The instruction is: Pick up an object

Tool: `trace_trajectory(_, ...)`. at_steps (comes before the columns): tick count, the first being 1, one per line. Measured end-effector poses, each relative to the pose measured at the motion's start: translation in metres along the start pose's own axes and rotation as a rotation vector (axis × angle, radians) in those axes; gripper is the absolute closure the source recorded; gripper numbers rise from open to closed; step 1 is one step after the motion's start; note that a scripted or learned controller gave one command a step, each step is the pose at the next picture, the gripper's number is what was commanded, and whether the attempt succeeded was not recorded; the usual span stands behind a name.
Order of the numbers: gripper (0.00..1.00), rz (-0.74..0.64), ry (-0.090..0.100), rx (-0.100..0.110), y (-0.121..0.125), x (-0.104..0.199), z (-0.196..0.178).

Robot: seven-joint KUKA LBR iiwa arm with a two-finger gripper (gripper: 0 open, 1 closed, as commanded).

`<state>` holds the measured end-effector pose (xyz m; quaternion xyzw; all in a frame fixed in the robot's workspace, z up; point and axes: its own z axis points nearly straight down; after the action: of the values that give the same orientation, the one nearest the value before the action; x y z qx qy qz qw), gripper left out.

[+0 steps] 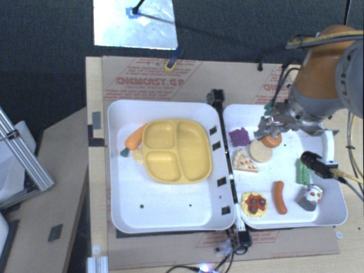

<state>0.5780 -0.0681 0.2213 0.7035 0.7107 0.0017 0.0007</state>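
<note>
My gripper (269,131) hangs over the upper middle of the right bin (335,209). Directly under it lies a small orange-red round piece (274,141), partly covered by the gripper. A tan disc (261,152) touches that piece on its lower left. Purple grapes (239,136) sit to the left of the gripper. Below them is a pizza slice (245,162). Nearer the front lie a red sausage (279,197) and a small round pizza (254,204).
A green piece (303,172) and a grey-white object (310,197) lie at the right bin's right side. The left bin (122,209) holds a yellow divided plate (173,151), with a carrot (135,136) at its upper left edge.
</note>
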Motion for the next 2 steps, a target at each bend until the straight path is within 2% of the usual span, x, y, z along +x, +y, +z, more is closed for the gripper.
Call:
trace_trajectory(1,1.00,0.003,0.000,0.003,0.001,0.025,0.006)
trace_trajectory(2,1.00,0.009,-0.001,0.003,-0.012,0.025,-0.002)
